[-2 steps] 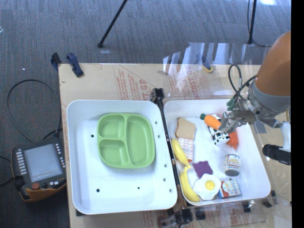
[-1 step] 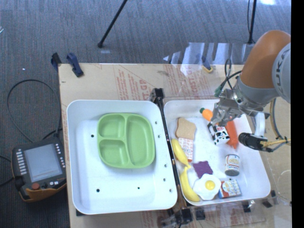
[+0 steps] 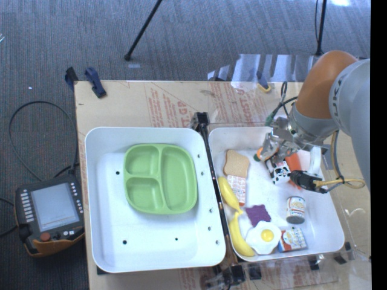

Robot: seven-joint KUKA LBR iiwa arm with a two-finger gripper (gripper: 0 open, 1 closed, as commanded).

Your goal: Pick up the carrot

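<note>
Hovering gripper over right bin | carrot just beside | jaw state unclear

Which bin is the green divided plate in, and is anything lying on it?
The left bin. The green divided plate lies flat there; all three compartments show bare green.

A robotics lab is indicated. A plywood worktop is set on grey carpet, and two white bins are laid out on it. A teach pendant with its cable is placed on the floor at the left. Tripod legs are seen above, and toy food is kept in the right bin.
</note>
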